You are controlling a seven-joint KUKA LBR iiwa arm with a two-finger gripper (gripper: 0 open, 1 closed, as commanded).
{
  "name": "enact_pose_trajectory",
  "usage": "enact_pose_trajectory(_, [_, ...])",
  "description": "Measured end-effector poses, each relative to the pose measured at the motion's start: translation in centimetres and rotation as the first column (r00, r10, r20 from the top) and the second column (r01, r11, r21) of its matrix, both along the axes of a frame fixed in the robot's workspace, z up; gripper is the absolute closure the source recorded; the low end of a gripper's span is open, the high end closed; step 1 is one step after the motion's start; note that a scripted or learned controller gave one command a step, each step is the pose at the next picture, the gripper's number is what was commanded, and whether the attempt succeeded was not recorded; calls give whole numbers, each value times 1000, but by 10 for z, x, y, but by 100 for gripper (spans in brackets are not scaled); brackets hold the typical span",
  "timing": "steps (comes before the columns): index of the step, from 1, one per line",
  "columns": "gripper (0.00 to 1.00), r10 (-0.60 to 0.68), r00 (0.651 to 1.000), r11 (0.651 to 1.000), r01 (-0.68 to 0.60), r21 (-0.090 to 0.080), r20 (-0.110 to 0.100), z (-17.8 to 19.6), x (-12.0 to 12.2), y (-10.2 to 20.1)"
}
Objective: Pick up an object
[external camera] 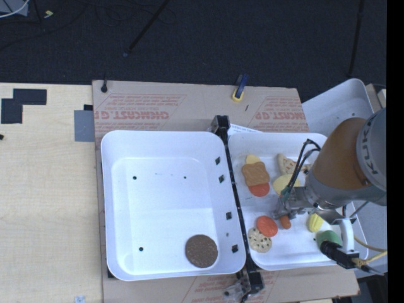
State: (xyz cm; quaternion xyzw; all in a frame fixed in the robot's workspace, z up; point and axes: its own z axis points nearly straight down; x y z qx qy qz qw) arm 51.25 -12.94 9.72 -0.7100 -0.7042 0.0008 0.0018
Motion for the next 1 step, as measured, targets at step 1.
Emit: enact_pose_trajectory(1, [100,14,1000,1000,-13,-2,11,95,93,71])
